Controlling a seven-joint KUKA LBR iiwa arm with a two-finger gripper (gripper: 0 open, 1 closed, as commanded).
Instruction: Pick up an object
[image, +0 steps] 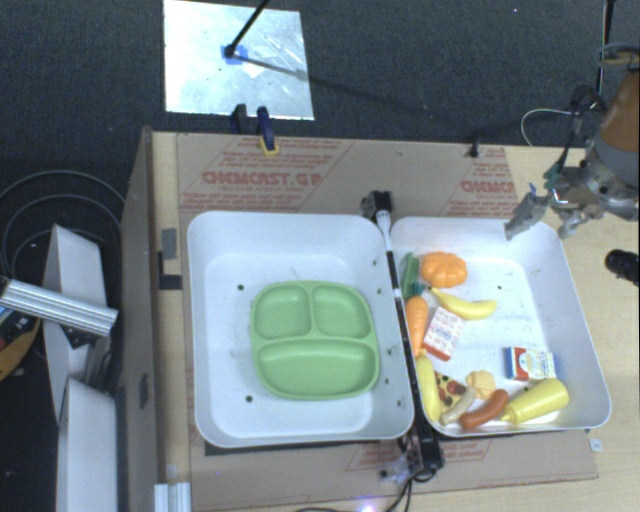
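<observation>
The pincer (548, 213), fingers spread and holding nothing, hangs over the right bin's (572, 290) far rim, well apart from the orange pumpkin (443, 268).

The arm (618, 130) is cut off by the right edge, so little beyond its wrist shows above the gripper (546, 212). Below and right of the gripper, a dark object (624, 265) is clipped by the same edge and cannot be identified. Below the gripper, print on the small white carton (527, 363) and red-and-white packet (442, 333) is too small to read. Far left, black cables (40, 215) run off the frame.
</observation>
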